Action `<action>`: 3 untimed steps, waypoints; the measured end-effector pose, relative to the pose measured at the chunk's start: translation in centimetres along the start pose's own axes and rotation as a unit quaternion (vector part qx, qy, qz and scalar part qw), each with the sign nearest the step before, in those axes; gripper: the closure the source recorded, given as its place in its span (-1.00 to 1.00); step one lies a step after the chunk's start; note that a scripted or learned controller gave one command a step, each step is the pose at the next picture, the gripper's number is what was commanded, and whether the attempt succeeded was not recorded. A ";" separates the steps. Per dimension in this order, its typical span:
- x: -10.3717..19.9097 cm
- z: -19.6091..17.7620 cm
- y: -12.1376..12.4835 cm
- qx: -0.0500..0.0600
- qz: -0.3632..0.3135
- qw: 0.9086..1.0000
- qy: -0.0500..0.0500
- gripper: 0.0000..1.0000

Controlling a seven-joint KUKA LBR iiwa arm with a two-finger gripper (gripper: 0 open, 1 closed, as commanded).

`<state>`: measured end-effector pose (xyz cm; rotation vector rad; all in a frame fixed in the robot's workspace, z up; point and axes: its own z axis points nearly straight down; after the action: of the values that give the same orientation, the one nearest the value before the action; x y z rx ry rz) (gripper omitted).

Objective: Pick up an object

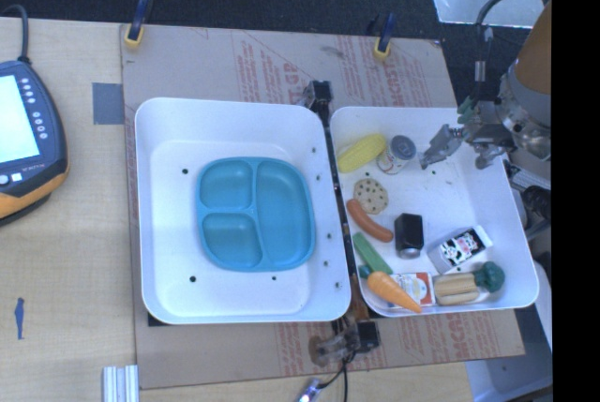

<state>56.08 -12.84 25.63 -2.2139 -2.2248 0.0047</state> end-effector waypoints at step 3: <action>2.7 16.3 0.8 -0.001 -0.001 1.000 -0.001 -1.00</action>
<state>56.81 -10.10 9.36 -2.2138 -2.2282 0.0035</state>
